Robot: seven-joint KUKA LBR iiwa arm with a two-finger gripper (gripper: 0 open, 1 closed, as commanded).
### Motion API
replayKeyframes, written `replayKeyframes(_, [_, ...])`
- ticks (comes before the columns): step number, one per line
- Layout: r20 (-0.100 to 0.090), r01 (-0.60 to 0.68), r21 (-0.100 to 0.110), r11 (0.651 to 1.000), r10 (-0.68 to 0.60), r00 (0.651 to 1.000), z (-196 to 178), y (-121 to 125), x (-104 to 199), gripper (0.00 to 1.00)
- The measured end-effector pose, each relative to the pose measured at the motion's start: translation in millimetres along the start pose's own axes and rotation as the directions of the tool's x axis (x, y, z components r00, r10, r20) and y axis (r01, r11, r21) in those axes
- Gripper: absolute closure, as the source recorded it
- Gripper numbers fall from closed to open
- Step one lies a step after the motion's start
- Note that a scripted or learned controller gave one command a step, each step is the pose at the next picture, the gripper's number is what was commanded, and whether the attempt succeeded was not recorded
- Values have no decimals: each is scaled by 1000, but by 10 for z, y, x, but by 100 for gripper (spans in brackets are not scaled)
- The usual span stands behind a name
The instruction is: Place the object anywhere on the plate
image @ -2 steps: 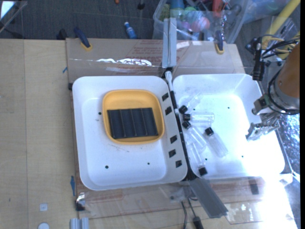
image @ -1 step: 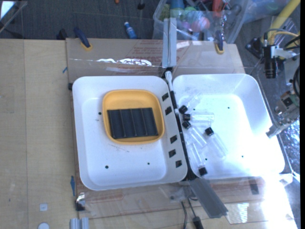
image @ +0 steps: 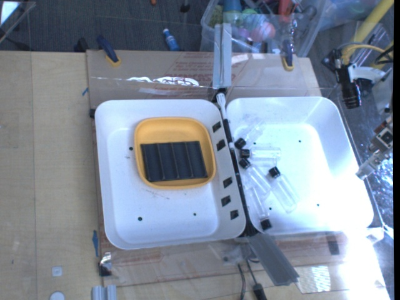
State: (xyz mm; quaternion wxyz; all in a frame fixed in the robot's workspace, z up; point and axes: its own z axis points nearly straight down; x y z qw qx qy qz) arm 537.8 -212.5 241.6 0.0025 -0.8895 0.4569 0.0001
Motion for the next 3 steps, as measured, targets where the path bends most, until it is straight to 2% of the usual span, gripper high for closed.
replayKeyframes(1, [0,189,0,982,-189,982,-291,-128,72,100])
replayKeyframes(2, [-1,449,0,894,-449,894,-509,-323,199,100])
replayKeyframes(3, [0,683,0,730,-683,730,-345,-578,502,100])
